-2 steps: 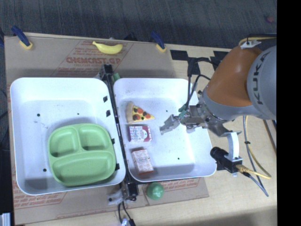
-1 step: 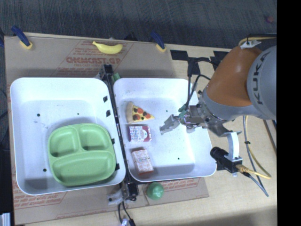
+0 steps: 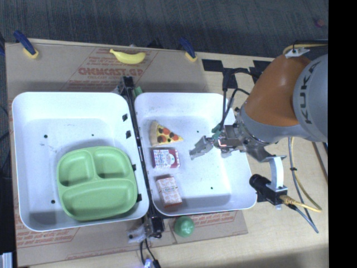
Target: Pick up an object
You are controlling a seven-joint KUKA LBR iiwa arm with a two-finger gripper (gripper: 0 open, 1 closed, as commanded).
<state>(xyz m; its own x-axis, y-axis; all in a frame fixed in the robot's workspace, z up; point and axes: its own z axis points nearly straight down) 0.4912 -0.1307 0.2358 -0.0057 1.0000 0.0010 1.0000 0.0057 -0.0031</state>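
A metal gripper (image 3: pixel 199 148), whether spread or closed I cannot tell, hovers in the smooth white right bin (image 3: pixel 223 197) beside a triangular pizza slice (image 3: pixel 164 133).

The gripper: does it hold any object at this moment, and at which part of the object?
Nothing is held. The gripper hangs over bare floor of the right bin, apart from the pizza slice and the two packets.

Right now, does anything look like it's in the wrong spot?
Yes. A yellow banana lies on the cardboard behind the bins, and a green ball sits in front of the right bin, both outside while other items are inside.
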